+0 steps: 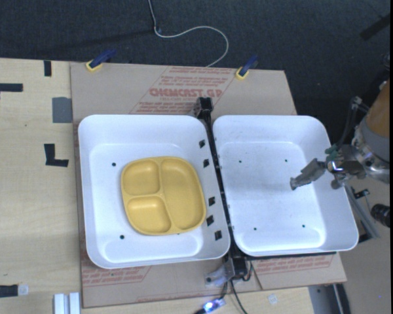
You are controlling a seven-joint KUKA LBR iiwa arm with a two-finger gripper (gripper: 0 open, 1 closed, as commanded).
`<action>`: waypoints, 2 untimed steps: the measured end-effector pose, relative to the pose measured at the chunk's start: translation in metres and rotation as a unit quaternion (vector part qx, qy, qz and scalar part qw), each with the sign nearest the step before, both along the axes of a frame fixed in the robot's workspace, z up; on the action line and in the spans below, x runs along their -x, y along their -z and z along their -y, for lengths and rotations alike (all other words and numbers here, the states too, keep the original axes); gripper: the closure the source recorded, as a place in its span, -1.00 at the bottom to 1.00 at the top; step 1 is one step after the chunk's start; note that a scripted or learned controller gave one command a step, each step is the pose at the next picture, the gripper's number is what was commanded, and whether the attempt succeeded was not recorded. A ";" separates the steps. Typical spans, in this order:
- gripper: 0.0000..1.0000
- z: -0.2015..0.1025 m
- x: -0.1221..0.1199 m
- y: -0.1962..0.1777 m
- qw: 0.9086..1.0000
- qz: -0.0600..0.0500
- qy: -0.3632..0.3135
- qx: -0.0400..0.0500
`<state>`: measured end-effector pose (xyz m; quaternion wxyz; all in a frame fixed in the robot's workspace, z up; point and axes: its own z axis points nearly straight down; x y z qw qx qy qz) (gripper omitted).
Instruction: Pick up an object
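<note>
Tool (302, 178) over smooth right bin (275, 237), grip state unclear; glossy yellow three-compartment plate (162, 195) in left bin (95, 175)

Yellow divided plate (162, 195) in the left bin (92, 175).
It lies flat, slightly rotated, with three compartments facing up, apparently near the bin's centre.

The divided plate (162, 195) is plain mustard yellow. Both bins, the left bin (95, 241) and the right bin (275, 133), are white with small black dots. The cardboard sheet (177, 90) under them is brown with red lettering. The desk (26, 195) is pale wood marked with black and grey tape. The end effector (306, 176) is grey.
</note>
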<state>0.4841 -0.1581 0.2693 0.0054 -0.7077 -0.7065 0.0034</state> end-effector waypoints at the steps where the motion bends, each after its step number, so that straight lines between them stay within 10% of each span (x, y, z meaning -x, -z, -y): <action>1: -1.00 0.000 -0.002 -0.004 1.000 0.004 -0.001 0.001; 2: -1.00 -0.002 0.005 0.061 1.000 0.001 -0.001 0.000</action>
